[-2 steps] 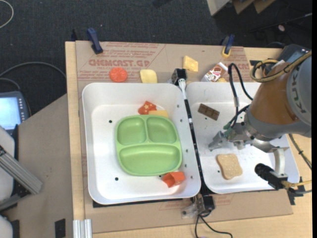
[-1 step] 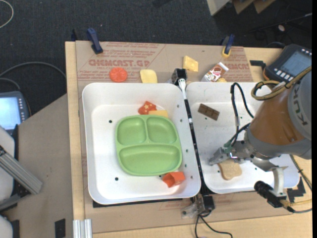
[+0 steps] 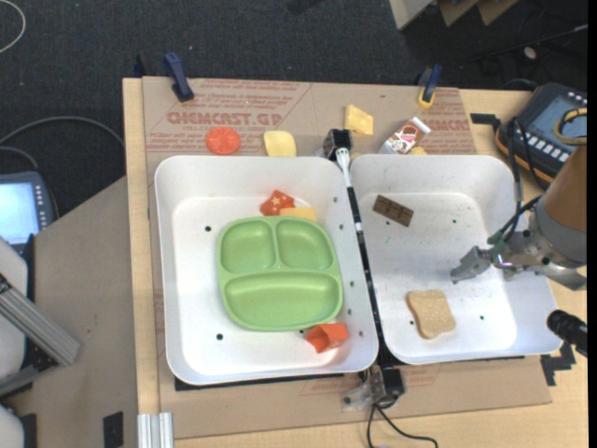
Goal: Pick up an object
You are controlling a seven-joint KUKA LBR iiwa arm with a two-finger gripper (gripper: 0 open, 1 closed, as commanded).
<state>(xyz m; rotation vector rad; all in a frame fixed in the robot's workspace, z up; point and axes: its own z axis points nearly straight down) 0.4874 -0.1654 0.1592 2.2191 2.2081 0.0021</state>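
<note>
My gripper (image 3: 469, 267) reaches in from the right and hangs over the right bin (image 3: 485, 180), above and to the right of a slice of toast (image 3: 431, 313). A brown chocolate bar (image 3: 393, 211) lies toward the back left of that bin. Nothing shows between the fingers. The left bin (image 3: 177, 250) holds a green divided plate (image 3: 279, 273), with a red piece (image 3: 277, 203) and a yellow piece (image 3: 298, 215) at its far edge and an orange-red piece (image 3: 326, 337) at its near edge.
On the cardboard behind the bins lie a red round piece (image 3: 222, 141), two yellow pieces (image 3: 279, 144) (image 3: 359, 119) and a small red-white packet (image 3: 406, 137). Blue clamps (image 3: 177, 76) (image 3: 428, 84) hold the board. A black-yellow device (image 3: 546, 133) sits at the far right.
</note>
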